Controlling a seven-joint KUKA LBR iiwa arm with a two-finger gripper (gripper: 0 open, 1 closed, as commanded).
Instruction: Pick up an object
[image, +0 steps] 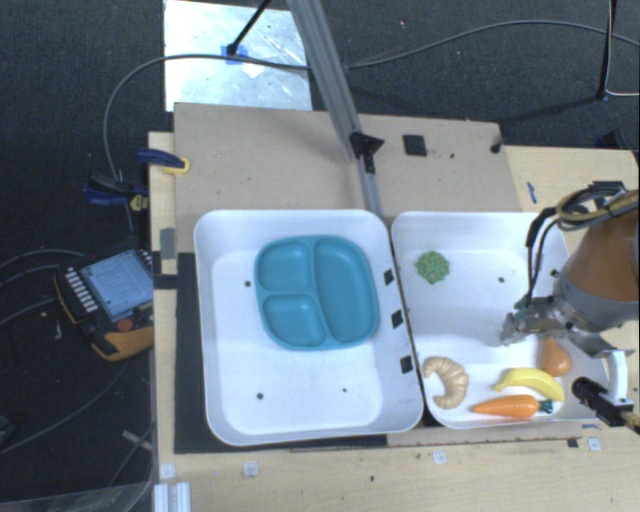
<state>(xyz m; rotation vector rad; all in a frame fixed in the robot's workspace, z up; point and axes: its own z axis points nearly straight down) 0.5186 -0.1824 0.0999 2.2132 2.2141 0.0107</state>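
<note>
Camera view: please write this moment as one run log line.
arm: over right bin | gripper: near egg | banana, carrot, croissant, broccoli: in bin | nothing lifted

Even, bright overhead light; white bins (300, 400) nearly blown out, shadows soft and faint. Glare on the shiny sheet (240, 55) at top. Whole frame slightly soft, dark floor (60, 80) grainy.

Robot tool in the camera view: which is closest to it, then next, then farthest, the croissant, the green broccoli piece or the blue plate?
From the tool outward:
1. Croissant, at the front of the right bin, a little to the tool's left.
2. Green broccoli piece, toward the back of the right bin.
3. Blue divided plate, over in the left bin.
</note>
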